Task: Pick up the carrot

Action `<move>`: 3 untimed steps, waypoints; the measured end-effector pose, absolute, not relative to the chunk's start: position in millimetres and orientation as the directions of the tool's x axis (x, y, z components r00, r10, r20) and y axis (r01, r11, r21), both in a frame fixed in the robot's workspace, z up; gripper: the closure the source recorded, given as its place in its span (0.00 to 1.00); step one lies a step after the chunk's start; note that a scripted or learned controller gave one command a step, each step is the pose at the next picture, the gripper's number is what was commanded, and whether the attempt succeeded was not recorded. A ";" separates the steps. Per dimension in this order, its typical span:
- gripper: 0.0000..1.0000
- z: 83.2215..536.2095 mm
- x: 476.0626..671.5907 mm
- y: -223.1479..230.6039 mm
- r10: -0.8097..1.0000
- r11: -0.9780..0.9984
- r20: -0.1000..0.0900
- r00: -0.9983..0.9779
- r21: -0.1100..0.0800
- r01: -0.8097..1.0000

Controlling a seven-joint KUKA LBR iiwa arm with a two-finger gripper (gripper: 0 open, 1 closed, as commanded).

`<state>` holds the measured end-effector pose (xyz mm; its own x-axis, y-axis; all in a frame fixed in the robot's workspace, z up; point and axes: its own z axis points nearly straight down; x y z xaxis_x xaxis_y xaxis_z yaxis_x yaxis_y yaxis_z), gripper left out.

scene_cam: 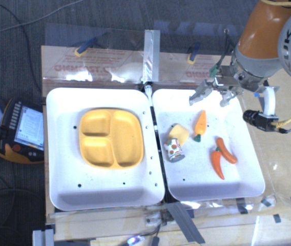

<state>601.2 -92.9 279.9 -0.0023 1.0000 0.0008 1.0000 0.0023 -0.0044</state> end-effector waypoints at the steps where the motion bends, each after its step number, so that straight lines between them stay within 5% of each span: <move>1: 0.00 210.8 608.3 -173.2 0.909 0.417 0.002 -0.417 -0.002 0.909; 2: 0.00 96.8 628.9 -164.7 0.919 0.394 0.001 -0.394 -0.001 0.919; 3: 1.00 103.8 629.0 -163.3 0.920 0.393 0.006 -0.393 0.000 0.920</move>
